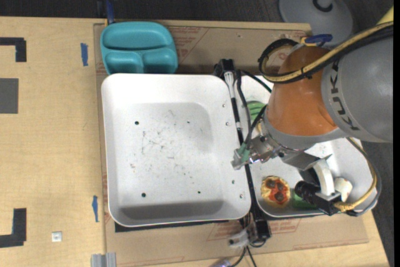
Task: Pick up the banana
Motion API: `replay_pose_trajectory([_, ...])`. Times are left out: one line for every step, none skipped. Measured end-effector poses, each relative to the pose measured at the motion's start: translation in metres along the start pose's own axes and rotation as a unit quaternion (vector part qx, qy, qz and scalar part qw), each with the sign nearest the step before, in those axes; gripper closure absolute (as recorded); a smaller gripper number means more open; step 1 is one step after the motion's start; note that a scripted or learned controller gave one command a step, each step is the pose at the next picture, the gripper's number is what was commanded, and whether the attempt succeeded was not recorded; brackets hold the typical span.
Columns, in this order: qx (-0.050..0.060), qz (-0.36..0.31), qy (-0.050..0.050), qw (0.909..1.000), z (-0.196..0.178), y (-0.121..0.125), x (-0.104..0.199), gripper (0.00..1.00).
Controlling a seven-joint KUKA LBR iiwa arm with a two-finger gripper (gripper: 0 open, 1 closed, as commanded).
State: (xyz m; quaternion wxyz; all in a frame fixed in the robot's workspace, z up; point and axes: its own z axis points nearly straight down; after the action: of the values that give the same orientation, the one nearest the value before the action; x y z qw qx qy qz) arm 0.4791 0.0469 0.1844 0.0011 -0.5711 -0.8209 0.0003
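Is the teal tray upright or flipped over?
Upright: the teal tray shows its three open compartments facing up, behind the left bin.

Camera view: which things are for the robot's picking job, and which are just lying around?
For the job:
- arm, reaching over the right bin

Just lying about:
- teal divided tray
- left bin
- red-and-yellow toy food
- green thing

The tan worktop (50, 153) carries two shallow white bins side by side on a cardboard sheet (244, 34). The left bin (169, 147) sits near centre, the right bin (356, 159) at 3 o'clock. A teal divided tray (139, 48) rests at 12 o'clock of the left bin, touching its rim.
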Motion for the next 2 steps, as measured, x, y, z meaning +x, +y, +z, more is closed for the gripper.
replay_pose_trajectory([-0.004,-0.031,0.003,0.9995,0.063,0.015,0.038,1.0])
replay_pose_trajectory([-0.001,-0.075,0.0,0.9972,0.098,0.028,0.075,1.0])
